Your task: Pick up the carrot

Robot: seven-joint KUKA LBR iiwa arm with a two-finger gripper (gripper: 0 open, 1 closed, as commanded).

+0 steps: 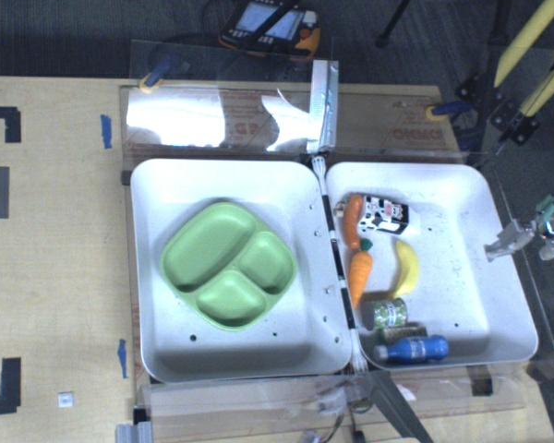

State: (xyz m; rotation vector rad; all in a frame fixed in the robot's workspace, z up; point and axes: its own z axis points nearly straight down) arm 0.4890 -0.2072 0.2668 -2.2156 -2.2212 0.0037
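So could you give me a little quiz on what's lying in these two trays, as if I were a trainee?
1. True or false: the green plate lies in the left bin.
2. Which lies nearest the carrot? A) banana B) blue bottle C) green plate
3. Fill in: the carrot lies along the ___ edge of the right bin.

Key: 1 true; 2 A; 3 left.
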